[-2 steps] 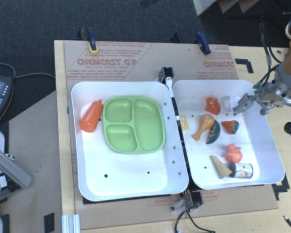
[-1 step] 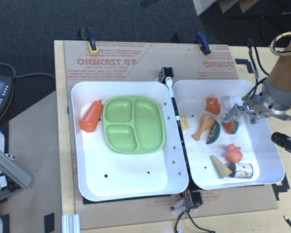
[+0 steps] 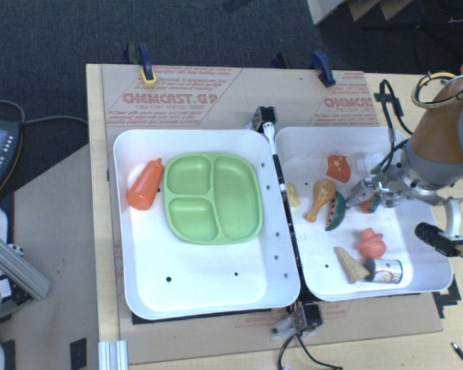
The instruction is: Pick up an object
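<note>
1. Dark carpet surrounds the table (image 3: 216, 91), which carries two white bins.
2. The left bin (image 3: 208, 284) holds a green divided plate (image 3: 214, 197) and an orange bottle (image 3: 145, 185).
3. The claw (image 3: 368, 195) is low in the right bin (image 3: 417, 276), among toy foods beside a green slice (image 3: 336, 213); whether it is open or closed, I cannot tell.

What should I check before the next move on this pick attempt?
1. Gripper over the right bin: ok.
2. Candidate under it: ok, a green wedge-shaped toy and a tan drumstick-shaped toy lie close by.
3. Object held: cannot tell, the arm's wrist blocks the view.
4. Crowding: not ok, a red toy and a pink toy sit near; risk of nudging.
5. Left bin untouched: ok, green divided plate and orange bottle lie flat.
</note>
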Tool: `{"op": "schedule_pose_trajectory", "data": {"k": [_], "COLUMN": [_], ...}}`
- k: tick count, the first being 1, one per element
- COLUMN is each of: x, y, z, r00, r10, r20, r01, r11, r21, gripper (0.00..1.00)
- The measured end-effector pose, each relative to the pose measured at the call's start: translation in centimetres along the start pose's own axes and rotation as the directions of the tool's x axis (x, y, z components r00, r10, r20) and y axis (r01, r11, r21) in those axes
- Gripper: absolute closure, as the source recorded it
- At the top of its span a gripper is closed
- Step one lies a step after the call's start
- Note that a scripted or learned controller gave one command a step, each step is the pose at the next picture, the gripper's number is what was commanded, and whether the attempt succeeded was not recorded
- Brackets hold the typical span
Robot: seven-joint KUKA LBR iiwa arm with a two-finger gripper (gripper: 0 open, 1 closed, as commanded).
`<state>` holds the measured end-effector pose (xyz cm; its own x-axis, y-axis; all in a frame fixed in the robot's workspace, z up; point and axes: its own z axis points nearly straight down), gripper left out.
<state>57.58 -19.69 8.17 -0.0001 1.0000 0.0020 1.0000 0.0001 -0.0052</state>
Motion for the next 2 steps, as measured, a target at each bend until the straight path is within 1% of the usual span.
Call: {"op": "schedule_pose_trajectory", "data": {"k": [1,2], "x": [-0.1,0.0], "y": [0.1,0.3], "z": [-1.4,-5.7], "r00": [1.0,1.0], "r10": [0.001,0.0], "r20": [0.003,0.004], "r01": [-0.001,0.0], "r11": [1.0,1.0], "r21": [-0.007,-0.011], "gripper": [1.0,1.0]}}
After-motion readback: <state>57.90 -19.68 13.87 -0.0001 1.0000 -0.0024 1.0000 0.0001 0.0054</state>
